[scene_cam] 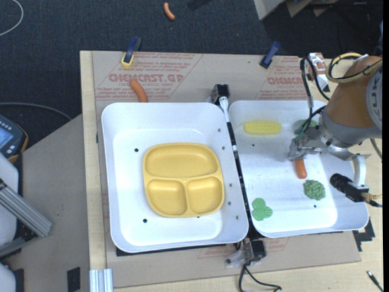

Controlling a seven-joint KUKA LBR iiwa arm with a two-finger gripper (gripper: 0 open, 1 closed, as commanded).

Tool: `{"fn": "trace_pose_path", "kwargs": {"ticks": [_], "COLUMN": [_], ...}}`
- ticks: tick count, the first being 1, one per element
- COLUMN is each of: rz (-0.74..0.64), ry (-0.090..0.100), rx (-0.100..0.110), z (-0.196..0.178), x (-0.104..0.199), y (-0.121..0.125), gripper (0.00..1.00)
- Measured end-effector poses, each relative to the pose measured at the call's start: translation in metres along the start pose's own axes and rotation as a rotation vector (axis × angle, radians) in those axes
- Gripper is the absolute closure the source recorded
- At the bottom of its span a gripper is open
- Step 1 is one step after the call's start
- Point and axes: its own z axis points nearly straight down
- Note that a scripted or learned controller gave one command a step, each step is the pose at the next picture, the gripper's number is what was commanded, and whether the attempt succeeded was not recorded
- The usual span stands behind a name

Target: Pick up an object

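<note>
The right white bin (276, 224) holds a yellow corn cob (262, 127) near its far edge. An orange sausage-shaped piece (301, 168) lies in the bin's middle right, with a green broccoli floret (314, 190) in front of it. A flat green leafy piece (261, 209) sits near the front left. My gripper (297, 152) reaches in from the right and hovers right at the far end of the orange piece. A bit of another green thing (302, 126) peeks out behind the wrist.
The left white bin (121, 126) holds a yellow divided plate (183, 179). An orange sausage (139, 90) lies on the bench behind it, and another (169, 11) on the dark floor. Blue clamps (130, 51) (270, 55) grip the bench's far edge.
</note>
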Motion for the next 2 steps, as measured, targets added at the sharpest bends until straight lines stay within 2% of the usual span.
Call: {"fn": "trace_pose_path", "kwargs": {"ticks": [1,2], "rz": [-0.003,-0.003], "ry": [0.008,0.007], "rx": [0.016,0.013], "z": [-0.043,-0.101], "x": [0.000,-0.004], "y": [0.003,0.016], "gripper": [1.00,1.00]}}
